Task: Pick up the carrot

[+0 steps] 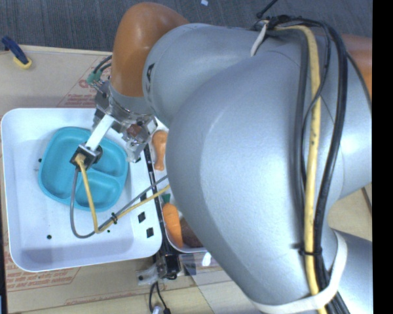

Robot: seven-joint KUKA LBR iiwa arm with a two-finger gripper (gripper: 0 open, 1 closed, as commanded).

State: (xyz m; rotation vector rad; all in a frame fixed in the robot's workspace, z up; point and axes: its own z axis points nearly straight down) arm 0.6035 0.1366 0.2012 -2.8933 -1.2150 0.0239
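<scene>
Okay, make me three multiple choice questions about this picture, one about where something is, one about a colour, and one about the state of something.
1. Where does the blue dish lie?
A. in the left white bin
B. on the floor
C. on top of the arm

2. What colour is the band on the arm?
A. green
B. orange
C. purple

3. How much of the carrot can be seen?
A. all of it, out in the open
B. a small orange part, the rest covered by the arm
C. it stands upright on the blue dish

Answers:
1 A, the dish rests on the left bin's floor.
2 B, the band above the wrist is orange.
3 B, the grey arm covers most of it.
</scene>
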